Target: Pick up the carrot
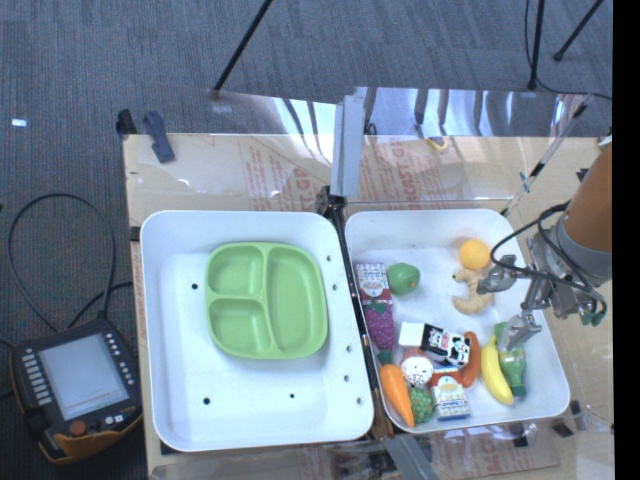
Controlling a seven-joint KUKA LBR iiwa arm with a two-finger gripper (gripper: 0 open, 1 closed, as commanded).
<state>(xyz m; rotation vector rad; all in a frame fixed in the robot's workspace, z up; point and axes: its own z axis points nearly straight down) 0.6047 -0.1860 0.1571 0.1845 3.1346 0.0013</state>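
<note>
While carrot (396, 394) lies in right bin (440, 226), end effector (505, 310) hovers apart, fingers spread wide, holding nothing

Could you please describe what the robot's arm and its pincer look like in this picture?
At the picture's right edge an orange band tops a grey wrist section. Below it, dark cables loop around the wrist. The pincer is grey metal, with two slim fingers on a boxy base. I can make out no markings on it.
</note>
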